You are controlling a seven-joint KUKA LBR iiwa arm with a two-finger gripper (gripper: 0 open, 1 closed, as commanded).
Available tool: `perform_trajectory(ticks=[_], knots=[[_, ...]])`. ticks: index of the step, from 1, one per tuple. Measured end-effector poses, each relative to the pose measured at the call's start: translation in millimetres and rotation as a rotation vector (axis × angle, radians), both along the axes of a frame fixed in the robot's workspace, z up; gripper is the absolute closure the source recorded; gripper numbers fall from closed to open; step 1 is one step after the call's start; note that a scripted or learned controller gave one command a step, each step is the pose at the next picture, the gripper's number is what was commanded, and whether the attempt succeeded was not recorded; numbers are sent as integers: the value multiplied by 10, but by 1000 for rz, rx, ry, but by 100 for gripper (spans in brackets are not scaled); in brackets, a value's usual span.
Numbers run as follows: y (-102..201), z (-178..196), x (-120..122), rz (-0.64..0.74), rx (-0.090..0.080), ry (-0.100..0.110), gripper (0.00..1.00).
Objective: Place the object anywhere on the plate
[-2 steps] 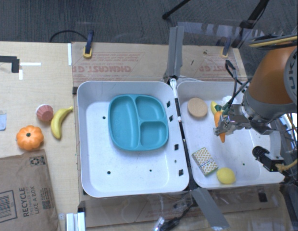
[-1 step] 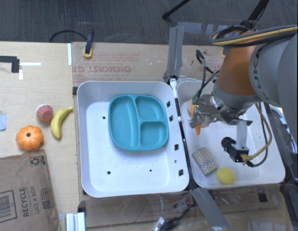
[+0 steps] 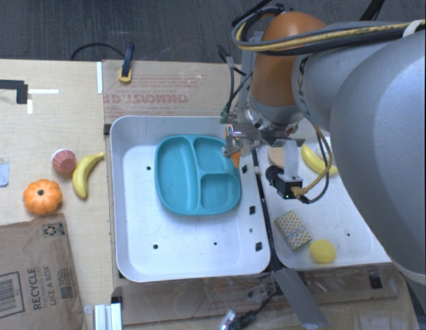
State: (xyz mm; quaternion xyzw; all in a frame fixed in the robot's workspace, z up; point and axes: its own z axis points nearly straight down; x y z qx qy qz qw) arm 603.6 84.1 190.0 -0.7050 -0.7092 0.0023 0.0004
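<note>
Even, bright overhead lighting. The white bins (image 3: 130, 205) are near overexposed, with soft sheen on the blue plate (image 3: 196, 174). The grey arm (image 3: 378, 115), close to the lens, appears large and slightly soft. Shadows are faint and diffuse; the floor at top is dark.

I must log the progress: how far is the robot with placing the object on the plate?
Done: the gripper is at the right rim of the blue plate, with something small and orange showing just below it. In hand: whether it grips that piece is unclear. Left: nothing lies on the plate, so the placing remains.
</note>
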Motion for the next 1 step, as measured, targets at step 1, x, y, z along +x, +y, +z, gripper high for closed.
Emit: perform_trajectory(ticks=[1], knots=[[-4, 2, 1, -1, -1, 0, 0]])
